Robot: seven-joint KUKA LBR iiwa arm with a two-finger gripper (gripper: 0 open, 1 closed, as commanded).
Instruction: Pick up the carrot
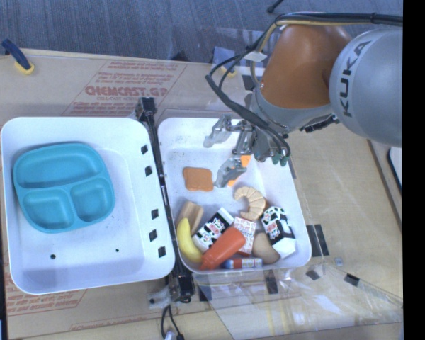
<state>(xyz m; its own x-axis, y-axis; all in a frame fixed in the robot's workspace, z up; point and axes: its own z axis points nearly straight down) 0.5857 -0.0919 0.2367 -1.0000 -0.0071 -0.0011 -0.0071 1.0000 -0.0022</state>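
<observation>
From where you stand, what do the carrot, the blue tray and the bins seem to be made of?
The carrot looks like toy plastic: even orange, smooth, faint sheen, though rubber is possible. The blue tray seems moulded plastic, matte, with rounded compartments pressed in. The two white bins look like thin glossy plastic, with soft highlights along their rims.

- My gripper (pixel 235 163) sits under my own wrist, so I cannot tell how its fingers stand
- A small orange bit (pixel 245 160) by my fingers is too small to name
- The carrot (pixel 225 248), near the right bin's (pixel 171 134) front edge, hides part of the pen-like thing (pixel 242 263) beneath it
- My arm (pixel 354 76) is cut off at the top
</observation>
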